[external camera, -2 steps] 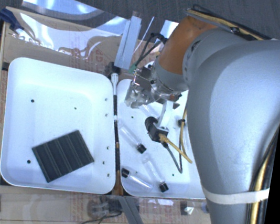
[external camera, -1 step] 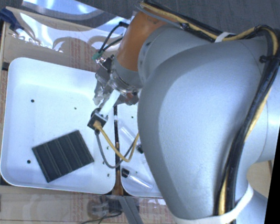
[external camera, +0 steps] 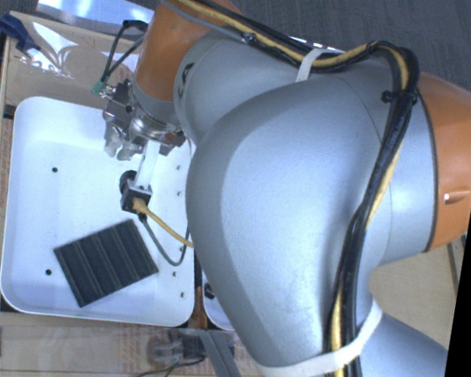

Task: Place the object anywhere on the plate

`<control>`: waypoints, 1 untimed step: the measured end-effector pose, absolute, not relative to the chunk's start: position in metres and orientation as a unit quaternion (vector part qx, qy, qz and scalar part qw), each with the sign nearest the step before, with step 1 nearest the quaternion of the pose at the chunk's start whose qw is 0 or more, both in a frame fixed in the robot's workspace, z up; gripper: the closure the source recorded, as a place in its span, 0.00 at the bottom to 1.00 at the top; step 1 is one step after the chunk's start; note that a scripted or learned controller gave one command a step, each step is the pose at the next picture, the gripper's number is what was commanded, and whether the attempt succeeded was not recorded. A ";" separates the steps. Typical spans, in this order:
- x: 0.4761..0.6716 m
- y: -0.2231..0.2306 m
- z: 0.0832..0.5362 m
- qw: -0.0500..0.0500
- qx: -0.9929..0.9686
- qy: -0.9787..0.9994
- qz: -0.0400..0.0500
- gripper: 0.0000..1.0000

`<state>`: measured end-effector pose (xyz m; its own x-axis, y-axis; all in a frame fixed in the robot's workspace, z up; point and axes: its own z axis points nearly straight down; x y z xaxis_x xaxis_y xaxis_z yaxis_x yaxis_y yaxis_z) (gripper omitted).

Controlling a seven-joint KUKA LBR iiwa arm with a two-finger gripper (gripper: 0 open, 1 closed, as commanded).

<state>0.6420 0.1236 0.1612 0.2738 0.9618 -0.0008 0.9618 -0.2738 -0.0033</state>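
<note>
So the arm (external camera: 306, 195) took up most of the shot, a big grey body with the orange band (external camera: 165, 46) above the wrist and yellow and black cables (external camera: 269, 41) strapped along it. It reached in from the right and hung over the left bin (external camera: 29, 193), with the gripper (external camera: 122, 146) sitting near the upper part of that bin, close to the back wall. Honestly I couldn't tell whether it was open or closed, that end was just too small and cluttered with metal bits, and nothing obvious sat in it. The plate (external camera: 105, 262), a dark grey ribbed rectangle, lay flat and turned at an angle in the lower part of the same bin, well apart from the gripper. A small black block with a yellow lead (external camera: 135, 195) hung between them, probably part of the arm's wiring. The right bin (external camera: 216, 312) was mostly hidden behind the arm, just a sliver of rim showing. Some loose hardware (external camera: 190, 350) sat on the tabletop (external camera: 50, 336) in front of the bins.
</note>
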 end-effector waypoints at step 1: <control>0.573 0.040 0.192 0.002 -0.742 -0.670 0.002 1.00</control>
